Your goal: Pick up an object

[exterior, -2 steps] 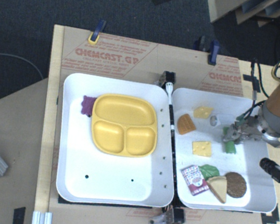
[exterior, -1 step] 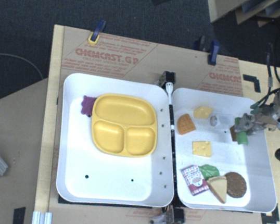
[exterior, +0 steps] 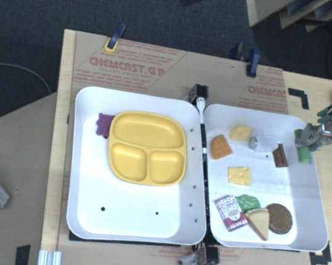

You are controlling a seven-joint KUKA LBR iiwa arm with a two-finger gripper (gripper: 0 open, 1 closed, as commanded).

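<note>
Several small items are scattered in the right bin [exterior: 320, 203], the brown block [exterior: 280, 155] lying just left of the gripper [exterior: 307, 142], whose jaw state cannot be told.

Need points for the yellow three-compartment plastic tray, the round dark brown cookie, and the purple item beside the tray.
Yellow three-compartment plastic tray [exterior: 148, 133]: camera view, its large upper compartment.
Round dark brown cookie [exterior: 280, 218]: camera view, its centre.
Purple item [exterior: 103, 124]: camera view, the part protruding left of the tray.

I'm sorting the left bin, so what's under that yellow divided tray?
A purple object pokes out from under the yellow tray's left edge. How far it reaches beneath, and anything else under there, is covered.
</note>
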